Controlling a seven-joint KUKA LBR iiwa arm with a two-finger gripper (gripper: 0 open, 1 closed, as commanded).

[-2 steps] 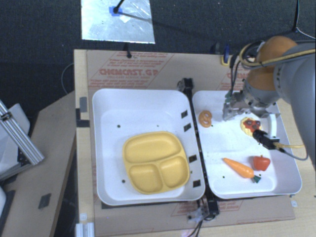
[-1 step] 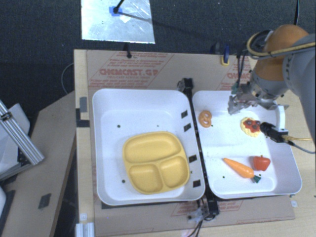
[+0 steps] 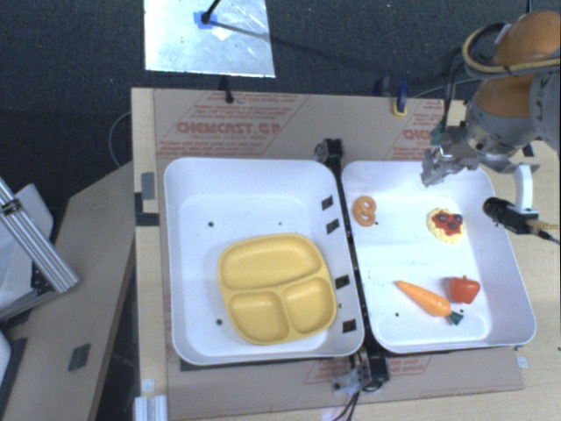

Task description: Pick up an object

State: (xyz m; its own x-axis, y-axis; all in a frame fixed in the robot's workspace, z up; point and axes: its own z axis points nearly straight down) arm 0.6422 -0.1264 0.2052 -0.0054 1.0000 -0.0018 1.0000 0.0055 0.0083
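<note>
The end effector (image 3: pixel 436 172) hangs over the far edge of the right bin (image 3: pixel 504 274); it is too small and blurred to tell how its jaws stand. In that bin lie a pretzel (image 3: pixel 364 209), a small pizza (image 3: pixel 446 224), a carrot (image 3: pixel 423 298) and a red pepper (image 3: pixel 463 288). A yellow divided tray (image 3: pixel 276 286) sits in the left bin (image 3: pixel 197 235).

Pretzel (image 3: pixel 364 209); tartlet (image 3: pixel 446 224); carrot (image 3: pixel 423 298); red pepper (image 3: pixel 463 289); right bin (image 3: pixel 500 261).
</note>
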